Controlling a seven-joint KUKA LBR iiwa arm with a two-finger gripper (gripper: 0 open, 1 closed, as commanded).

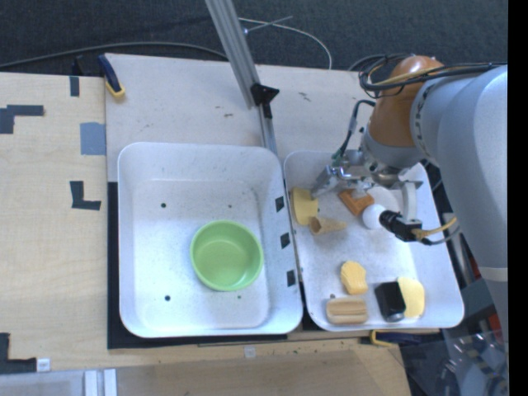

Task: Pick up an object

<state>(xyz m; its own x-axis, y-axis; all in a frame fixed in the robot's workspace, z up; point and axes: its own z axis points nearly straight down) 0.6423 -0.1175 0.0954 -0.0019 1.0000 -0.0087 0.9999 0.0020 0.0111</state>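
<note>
White plastic forms both shallow bins; the left bin [140, 221] carries a green bowl [227, 256], well apart from the gripper [356, 180], which hangs over the upper part of the right bin [450, 299] below the grey arm [462, 139] with its orange band. Whether the fingers are open or closed cannot be told, since the wrist hides them from above, and nothing is seen held between them

The bowl is judged stiff, light and smooth; it would be taken by pinching its rim, though it lies far to the left of the fingers. Closer pieces are found in the right bin. A yellow wedge [304, 207] lies just to the left of the fingers, against the bin's left wall, and looks like soft foam or toy cheese: light, yielding, best squeezed across its flat faces. An orange piece with a white end [364, 207] lies almost directly under the fingers and is the likeliest target; it appears small, rigid and rounded, so it may roll or slip unless gripped across its narrow middle. A tan scrap [328, 225] lies just below the wedge

Further from the fingers, toward the bin's near edge, a brown loaf-shaped block [346, 310], a black-and-yellow block [401, 299] and a small yellow lump [354, 277] are seen, all judged light
</note>
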